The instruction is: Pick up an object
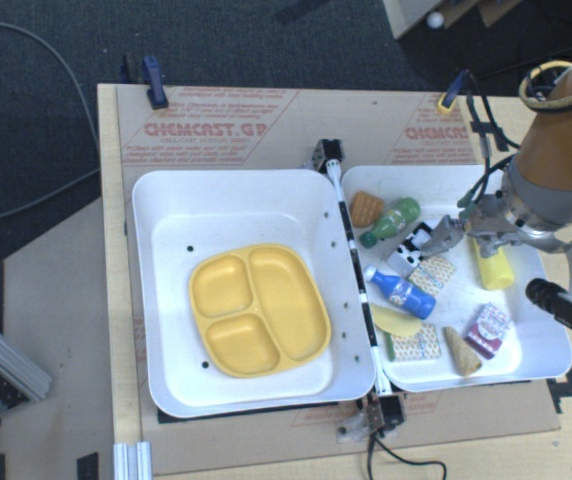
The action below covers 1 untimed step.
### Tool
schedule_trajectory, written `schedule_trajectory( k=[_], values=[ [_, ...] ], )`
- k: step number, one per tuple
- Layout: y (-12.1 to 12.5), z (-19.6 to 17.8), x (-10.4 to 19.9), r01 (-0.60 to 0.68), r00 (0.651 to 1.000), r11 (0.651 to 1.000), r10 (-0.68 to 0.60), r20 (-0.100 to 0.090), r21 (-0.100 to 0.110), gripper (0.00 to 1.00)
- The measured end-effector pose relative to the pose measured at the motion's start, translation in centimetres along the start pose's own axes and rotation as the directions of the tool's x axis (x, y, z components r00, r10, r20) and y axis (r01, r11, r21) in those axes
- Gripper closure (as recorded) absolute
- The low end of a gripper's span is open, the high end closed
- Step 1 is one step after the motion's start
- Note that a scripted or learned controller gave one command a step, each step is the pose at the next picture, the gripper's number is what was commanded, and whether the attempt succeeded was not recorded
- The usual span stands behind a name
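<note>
Toward the right of the frame, the grey arm (556, 158) with its orange band reaches over the right bin (546, 363), and its pincer (446, 233) hangs low above the bin's upper middle; whether it is released or clenched cannot be told from this slant, and nothing can be made out in its grasp. Just beside it lie a green bottle (390, 220) and an orange ridged piece (367, 208), both near the bin's upper left corner. A black-and-white patterned item (413, 253) sits directly under the pincer's tip. Lower down, a blue bottle (402, 293) lies tilted near the divider, with a yellow banana (394, 320) just below it and a checkered card (421, 344) beside that. A yellow block (494, 266) lies to the right under the arm, and a red-and-white packet (488, 330) rests near the lower right, next to a tan cone (462, 350). At the frame's centre left, the left bin (166, 218) holds a yellow divided tray (258, 310). Both bins rest on the desk (216, 118).
</note>
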<state>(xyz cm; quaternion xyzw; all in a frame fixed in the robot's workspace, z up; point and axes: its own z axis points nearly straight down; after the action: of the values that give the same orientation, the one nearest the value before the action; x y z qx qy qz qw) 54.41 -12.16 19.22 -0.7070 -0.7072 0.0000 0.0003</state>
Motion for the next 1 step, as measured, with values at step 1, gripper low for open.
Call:
schedule_trajectory(
  k=[1],
  values=[
    [3.55, -0.7, -5.95, -0.001, 1.0, 1.0, 0.001, 0.002, -0.002, 0.0]
  ],
)
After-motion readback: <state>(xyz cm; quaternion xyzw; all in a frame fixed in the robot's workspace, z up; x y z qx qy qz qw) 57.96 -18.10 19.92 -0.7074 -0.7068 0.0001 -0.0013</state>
